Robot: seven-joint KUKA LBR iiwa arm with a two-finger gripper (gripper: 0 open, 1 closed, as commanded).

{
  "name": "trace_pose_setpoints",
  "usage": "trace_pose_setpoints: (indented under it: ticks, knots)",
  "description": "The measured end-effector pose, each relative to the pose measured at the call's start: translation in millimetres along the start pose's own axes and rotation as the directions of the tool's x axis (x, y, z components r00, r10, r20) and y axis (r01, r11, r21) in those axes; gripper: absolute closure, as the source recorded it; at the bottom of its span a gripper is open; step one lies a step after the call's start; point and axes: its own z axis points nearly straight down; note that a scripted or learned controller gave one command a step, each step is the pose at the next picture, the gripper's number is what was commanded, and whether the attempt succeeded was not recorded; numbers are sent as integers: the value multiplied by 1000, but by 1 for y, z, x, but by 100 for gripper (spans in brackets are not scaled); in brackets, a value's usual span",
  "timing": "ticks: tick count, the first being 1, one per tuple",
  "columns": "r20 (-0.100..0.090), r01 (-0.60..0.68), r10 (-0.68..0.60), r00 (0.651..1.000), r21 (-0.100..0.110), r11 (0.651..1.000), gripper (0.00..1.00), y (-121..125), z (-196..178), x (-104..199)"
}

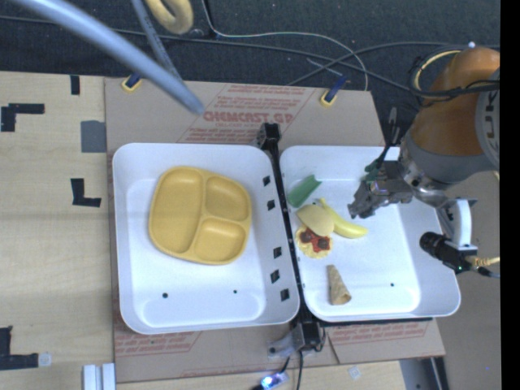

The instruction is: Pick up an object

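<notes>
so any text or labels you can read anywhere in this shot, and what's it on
"CHEMCAST GP", roughly: red print on the brown cardboard sheet under the two bins; blurred, so the reading is unsure.
Smaller red lines beneath it: too blurred to read.
Red print along the cardboard's front edge: too small to read.

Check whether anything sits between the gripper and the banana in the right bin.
Nothing visible does. The gripper hangs just right of the banana, with bare bin floor between them; the green piece lies further left.

Smooth glossy yellow plastic tray point(199, 214)

Grey arm point(443, 149), orange band, dark claw point(363, 205)
</notes>
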Motion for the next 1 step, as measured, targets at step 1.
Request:
trace_pose_setpoints:
  ticks: [1]
  knots:
    - [-1,2,-2,1000,-1,1000,100,4,-3,60]
